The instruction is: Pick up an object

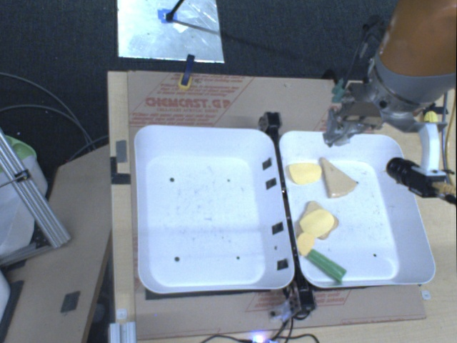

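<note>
The right bin (400, 263) holds several small things. A round yellow piece (304, 173) lies near its left wall, with a tan wedge (336, 179) just to its right. Lower down sit a yellow lump (318, 222), a smaller yellow piece (305, 244) and a green stick (326, 266) near the front. My gripper (340, 136) hangs above the bin's back edge, up and slightly right of the tan wedge. Nothing shows between its fingers.
The left bin (203, 213) stands beside the right one, with a black divider strip (283, 206) between them. A cardboard sheet (193, 98) lies under both bins. A shiny metal plate (170, 20) is at the back.
</note>
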